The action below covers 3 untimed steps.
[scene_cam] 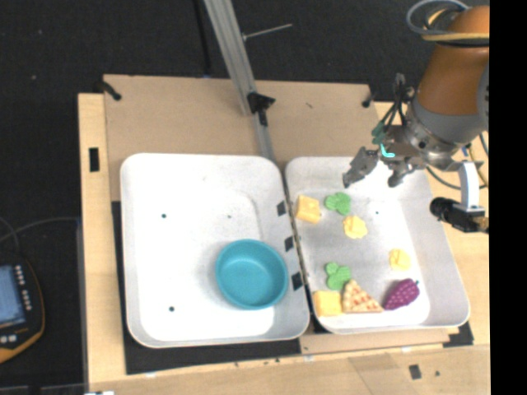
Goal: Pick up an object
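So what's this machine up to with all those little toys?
A robot arm is trying to pick up one toy. Its gripper hangs open over the far end of the right bin, holding nothing. Below it lie small play foods: a green piece, yellow bits, a pizza slice and purple grapes. The left bin has a blue bowl.

You see even overhead light, the white bins bright to near glare, the floor almost black, shadows faint, and detail soft and slightly grainy throughout.
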Tool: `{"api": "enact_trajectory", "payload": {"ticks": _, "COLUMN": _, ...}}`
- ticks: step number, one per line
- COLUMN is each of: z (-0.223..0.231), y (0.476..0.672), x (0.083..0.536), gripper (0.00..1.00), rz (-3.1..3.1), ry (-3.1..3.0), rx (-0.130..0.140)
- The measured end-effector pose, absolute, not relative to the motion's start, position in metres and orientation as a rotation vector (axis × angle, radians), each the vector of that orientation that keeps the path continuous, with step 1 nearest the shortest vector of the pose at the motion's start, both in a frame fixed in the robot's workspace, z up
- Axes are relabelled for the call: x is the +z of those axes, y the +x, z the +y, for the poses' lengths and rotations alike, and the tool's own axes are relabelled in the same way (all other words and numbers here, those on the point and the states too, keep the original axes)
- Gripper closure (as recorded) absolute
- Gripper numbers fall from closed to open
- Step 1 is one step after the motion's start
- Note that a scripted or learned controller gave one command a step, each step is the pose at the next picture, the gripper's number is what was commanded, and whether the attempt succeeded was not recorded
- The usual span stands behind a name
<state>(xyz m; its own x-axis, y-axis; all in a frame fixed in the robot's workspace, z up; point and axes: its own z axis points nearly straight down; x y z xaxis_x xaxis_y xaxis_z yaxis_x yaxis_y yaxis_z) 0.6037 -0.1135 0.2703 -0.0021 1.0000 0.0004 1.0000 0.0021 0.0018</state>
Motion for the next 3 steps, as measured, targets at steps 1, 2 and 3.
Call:
{"api": "enact_trajectory", "payload": {"ticks": 1, "z": -0.122, "y": 0.609, "x": 0.212, "gripper": 0.00, "rz": 2.220, "ry": 2.224, "rx": -0.006}}
{"api": "enact_trajectory", "payload": {"ticks": 2, "z": -0.126, "y": 0.606, "x": 0.169, "gripper": 0.00, "rz": 2.219, "ry": 2.224, "rx": -0.006}}
{"api": "enact_trajectory", "payload": {"ticks": 3, "z": -0.131, "y": 0.611, "x": 0.109, "gripper": 0.00, "rz": 2.216, "ry": 2.221, "rx": -0.002}}
